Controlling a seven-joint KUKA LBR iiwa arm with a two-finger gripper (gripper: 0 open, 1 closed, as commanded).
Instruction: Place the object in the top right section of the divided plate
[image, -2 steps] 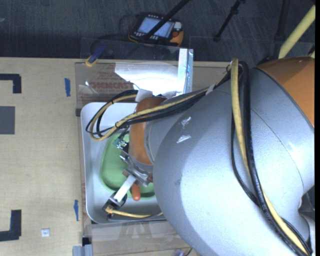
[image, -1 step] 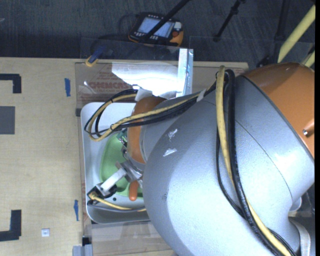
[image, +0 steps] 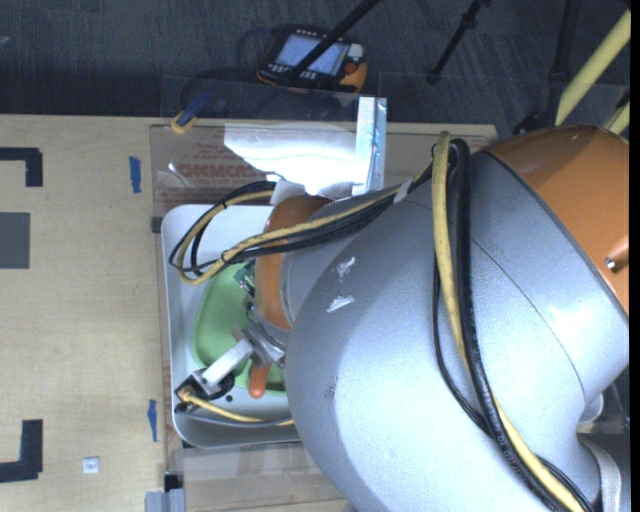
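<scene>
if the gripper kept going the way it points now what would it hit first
Probably the green divided plate in the white bin, since the gripper points down at it. A small orange object shows right at its tip and may come first; depth is unclear here.

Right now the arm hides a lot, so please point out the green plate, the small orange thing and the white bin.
green plate (image: 211, 322), camera view, bare left part.
small orange thing (image: 257, 382), camera view, its visible middle.
white bin (image: 176, 228), camera view, upper left rim.
</scene>
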